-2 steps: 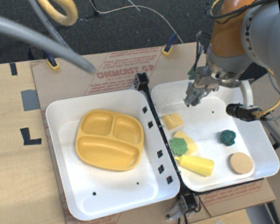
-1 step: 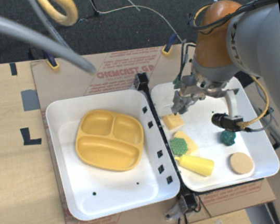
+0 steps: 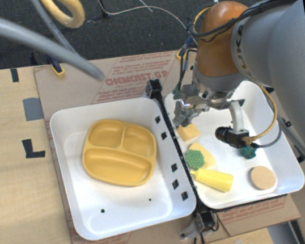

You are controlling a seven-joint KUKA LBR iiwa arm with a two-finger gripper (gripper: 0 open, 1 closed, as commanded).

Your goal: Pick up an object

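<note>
**Several small pieces, one tight corner**

The gripper (image 3: 181, 116) hangs low over the right bin (image 3: 277, 127), hard against the divider (image 3: 169, 139) between the two bins and just above a pale tan block (image 3: 189, 133). Whether it is released or clenched I cannot tell from here; nothing is visibly in its grasp. The block seems the likeliest target, and it lies right by the wall. A descent could jam on the rim, or shove the block aside instead of closing around it. Just below sits a green sprig (image 3: 194, 159) on a pale yellow slice (image 3: 206, 151), then a yellow cylinder (image 3: 213, 180); a sloppy close might nudge those. A tan disc (image 3: 262, 177) lies well apart. The yellow divided plate (image 3: 120, 151) in the left bin (image 3: 72, 177) looks safe.
</note>
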